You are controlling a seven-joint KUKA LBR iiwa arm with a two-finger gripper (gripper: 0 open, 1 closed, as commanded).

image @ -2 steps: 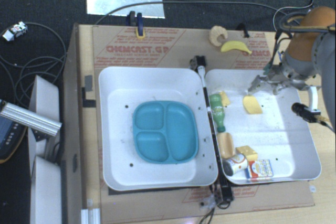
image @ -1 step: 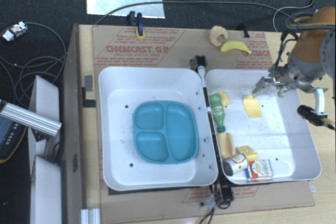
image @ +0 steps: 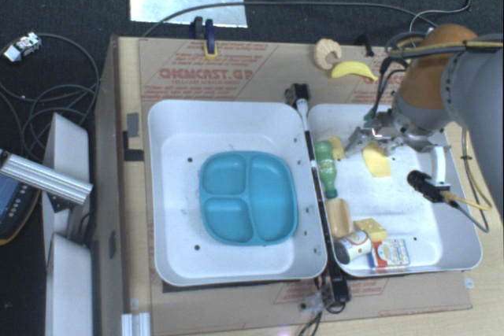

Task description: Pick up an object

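Note:
My gripper (image: 370,142) hangs over the upper part of the right bin (image: 461,244), open, with nothing between its fingers. A yellow block (image: 377,162) lies just in front of it on the bin floor. To its left a green bottle (image: 325,166) lies along the bin's left wall, with a small yellow piece (image: 337,146) beside its top. Lower in that bin sit a tan bread-like piece (image: 339,217), a yellow wedge (image: 372,229), a small can (image: 354,248) and a printed carton (image: 390,252).
The left bin (image: 177,169) holds a blue divided plate (image: 246,197). Behind the right bin, on the cardboard bench top, lie a banana (image: 352,71) and a tan ring-shaped piece (image: 327,53). The grey arm (image: 472,86) fills the upper right.

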